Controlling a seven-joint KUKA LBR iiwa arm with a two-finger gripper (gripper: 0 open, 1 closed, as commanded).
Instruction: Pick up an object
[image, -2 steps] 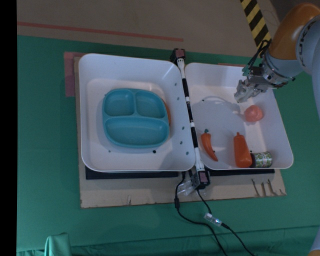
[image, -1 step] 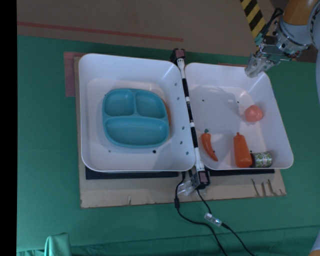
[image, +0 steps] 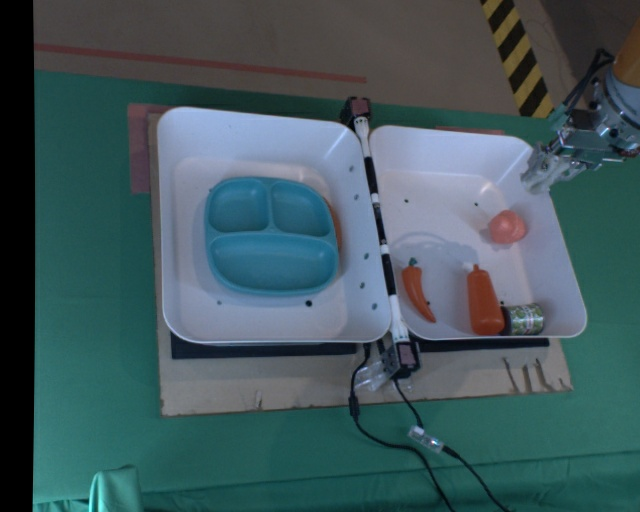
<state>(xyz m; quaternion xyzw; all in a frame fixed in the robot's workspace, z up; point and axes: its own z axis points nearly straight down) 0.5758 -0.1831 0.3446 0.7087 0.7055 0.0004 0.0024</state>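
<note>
Camera view is showing the gripper (image: 548, 168) hovering over the right bin's (image: 560, 262) upper right rim; whether it is released or clenched I cannot tell. Four objects are lying in this smooth white bin: one rounded pink piece (image: 507, 226), one tapered orange carrot (image: 417, 291), one orange bottle (image: 484, 300) and one small shiny can (image: 523, 319) touching it. One teal three-compartment plate (image: 271, 236) is sitting in the left bin (image: 190, 160).

Open floor in the right bin (image: 440, 185) spans its far and middle parts, while the peach ball (image: 507, 227), chili (image: 416, 290), orange bottle (image: 484, 301) and small can (image: 523, 319) crowd its near-right portion.
</note>
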